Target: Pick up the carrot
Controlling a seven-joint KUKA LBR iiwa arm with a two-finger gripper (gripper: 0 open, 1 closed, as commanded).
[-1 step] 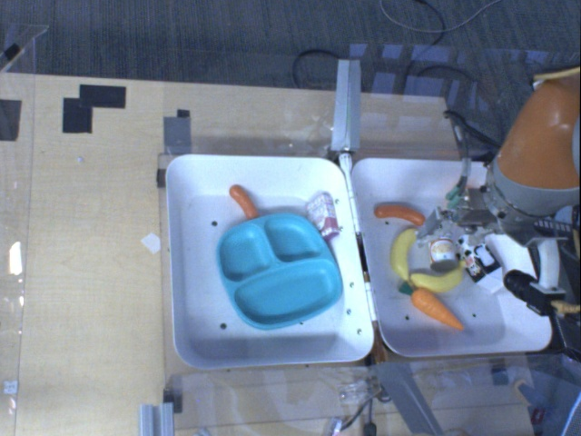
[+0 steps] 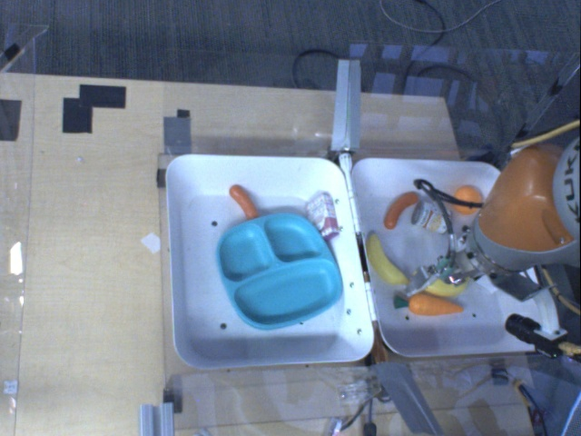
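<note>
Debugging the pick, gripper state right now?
Gripper: over the right bin, just above the carrot; open or shut cannot be told, and no carrot seen between its fingers.

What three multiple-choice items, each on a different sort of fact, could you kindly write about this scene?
1. Where does the carrot lie?
A. left bin
B. right bin
C. bare bench

2. What colour is the divided tray?
A. blue
B. red
C. green

3. How does the divided tray sit?
A. flipped over
B. flat, compartments facing up
C. standing on edge

Answers:
1 B, the carrot rests on the floor of the right bin near its front wall.
2 A, its whole surface is light blue.
3 B, all three hollows show from above.
</note>
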